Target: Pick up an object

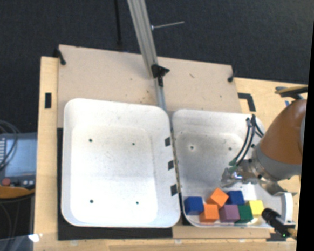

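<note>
The counter (pixel 149 84) is a pale, matte board set on a light wooden frame, flat and square-cornered, with dark carpet-like floor beyond it. On it sit two shallow white bins with rounded corners and smooth, plastic-looking walls: the left bin (pixel 116 162) has a floor dusted with fine dark specks, while the right bin (pixel 204 147) is smudged grey across its middle. A ribbed, silvery metal rail (pixel 145 37) slants down from the top edge to the gap between the bins. The arm (pixel 285 143) comes in from the right as a rounded, glossy orange-brown shell with black cables looping along its side. At the far left edge lies a grey handheld console (pixel 13 159) with a screen and tangled cords. The tool (pixel 235 176) hangs low over the right bin's near right part, a small cluster of pale metal; whether it is spread or pressed together I cannot tell. Just beneath and in front of it, heaped in the right bin's near corner, lie small solid cubes touching one another: a blue cube (pixel 193 205), two orange cubes (pixel 218 197), a darker blue cube (pixel 236 197), a purple cube (pixel 229 212), a green cube (pixel 245 212) and a yellow cube (pixel 256 206). The upper orange cube, tilted on a corner, is nearest the tool.
</note>
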